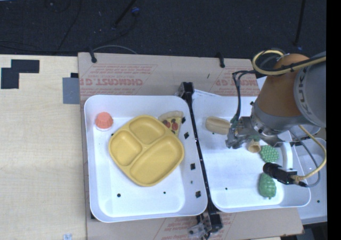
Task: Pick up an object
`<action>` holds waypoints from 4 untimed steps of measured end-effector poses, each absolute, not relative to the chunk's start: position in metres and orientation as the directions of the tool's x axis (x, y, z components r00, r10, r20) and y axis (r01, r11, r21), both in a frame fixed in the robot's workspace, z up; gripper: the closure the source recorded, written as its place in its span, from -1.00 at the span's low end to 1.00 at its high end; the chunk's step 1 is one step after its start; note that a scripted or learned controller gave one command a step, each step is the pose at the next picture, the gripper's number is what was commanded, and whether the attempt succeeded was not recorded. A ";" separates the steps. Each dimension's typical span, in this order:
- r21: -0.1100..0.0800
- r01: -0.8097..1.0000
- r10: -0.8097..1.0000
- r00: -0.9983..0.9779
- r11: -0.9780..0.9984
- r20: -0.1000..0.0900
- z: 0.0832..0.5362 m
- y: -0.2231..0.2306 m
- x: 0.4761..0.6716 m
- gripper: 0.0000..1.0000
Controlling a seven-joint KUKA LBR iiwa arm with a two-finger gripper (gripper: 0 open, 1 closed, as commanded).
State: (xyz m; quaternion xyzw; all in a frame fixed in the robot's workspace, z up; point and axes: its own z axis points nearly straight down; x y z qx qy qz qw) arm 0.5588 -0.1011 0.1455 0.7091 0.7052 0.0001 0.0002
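In the right bin [234, 193] my gripper [233, 141] hangs low over the upper middle of the floor, at the end of the grey arm with its orange band [279, 92]. A tan cylinder-shaped piece [217, 125] lies just up and left of the gripper, close to it; whether they touch I cannot tell. A pale green knobbly piece [269, 154] and a small tan piece [253, 148] lie right of the gripper, partly under the wrist. A darker green piece [267, 186] rests near the bin's lower right corner.
The left bin [101, 191] holds a yellow divided plate [147, 150], an orange-red round piece [104, 121] at its upper left and a toy pizza slice [171, 121] by the plate's upper edge. A black divider [195, 148] separates the bins. Cables [298, 175] loop off the wrist.
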 end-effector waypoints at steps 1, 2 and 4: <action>0.001 1.000 1.000 -0.001 0.001 0.000 0.188 -0.100 0.562 1.00; 0.000 1.000 1.000 -0.001 0.001 0.000 0.211 -0.101 0.563 1.00; -0.006 1.000 1.000 -0.005 0.005 0.002 0.221 0.002 0.528 1.00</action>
